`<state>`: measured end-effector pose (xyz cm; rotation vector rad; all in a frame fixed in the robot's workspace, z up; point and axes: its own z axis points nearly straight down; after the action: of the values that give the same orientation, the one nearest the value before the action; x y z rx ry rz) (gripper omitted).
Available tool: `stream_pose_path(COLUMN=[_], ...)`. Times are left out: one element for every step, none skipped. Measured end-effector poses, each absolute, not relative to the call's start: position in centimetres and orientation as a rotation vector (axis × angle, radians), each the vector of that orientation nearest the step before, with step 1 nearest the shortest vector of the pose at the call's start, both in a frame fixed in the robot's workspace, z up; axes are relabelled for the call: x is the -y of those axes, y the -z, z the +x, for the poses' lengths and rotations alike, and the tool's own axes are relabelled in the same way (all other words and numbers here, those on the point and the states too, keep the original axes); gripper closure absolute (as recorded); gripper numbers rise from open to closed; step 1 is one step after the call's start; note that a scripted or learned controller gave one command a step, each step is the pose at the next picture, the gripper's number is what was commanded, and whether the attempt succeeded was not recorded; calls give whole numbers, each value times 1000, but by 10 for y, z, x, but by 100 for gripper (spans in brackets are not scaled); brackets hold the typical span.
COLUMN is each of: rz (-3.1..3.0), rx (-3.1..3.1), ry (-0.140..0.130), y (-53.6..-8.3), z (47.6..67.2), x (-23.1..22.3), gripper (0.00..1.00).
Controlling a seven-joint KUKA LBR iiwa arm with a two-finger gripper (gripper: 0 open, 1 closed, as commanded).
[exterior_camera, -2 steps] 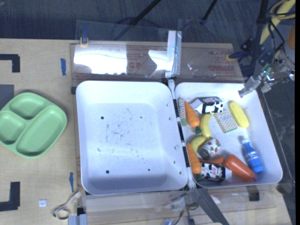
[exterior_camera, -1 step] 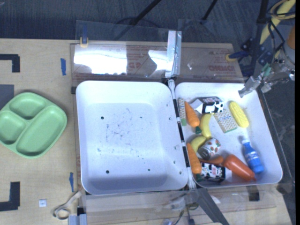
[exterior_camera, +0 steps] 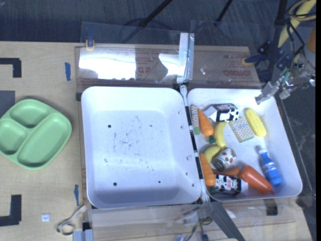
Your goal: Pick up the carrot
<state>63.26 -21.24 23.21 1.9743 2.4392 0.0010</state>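
Carrot (exterior_camera: 204,123) lies in the right bin (exterior_camera: 288,134), against its left wall, touching a banana (exterior_camera: 219,132). Gripper (exterior_camera: 266,95) is poised over the bin's far right rim; its opening cannot be told. Approach not yet begun.

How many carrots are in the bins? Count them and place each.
3, all in the right bin: one carrot by the divider at the top, one along the divider lower down, one near the front. Others may hide under the pile.

No legible text (cardboard print blurred)
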Motion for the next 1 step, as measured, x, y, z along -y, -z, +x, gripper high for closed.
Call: stream_pose_path(rz=[1974], rx=[-2439], ry=[-1], y=[-232], z=[633], x=[212], gripper=[0])
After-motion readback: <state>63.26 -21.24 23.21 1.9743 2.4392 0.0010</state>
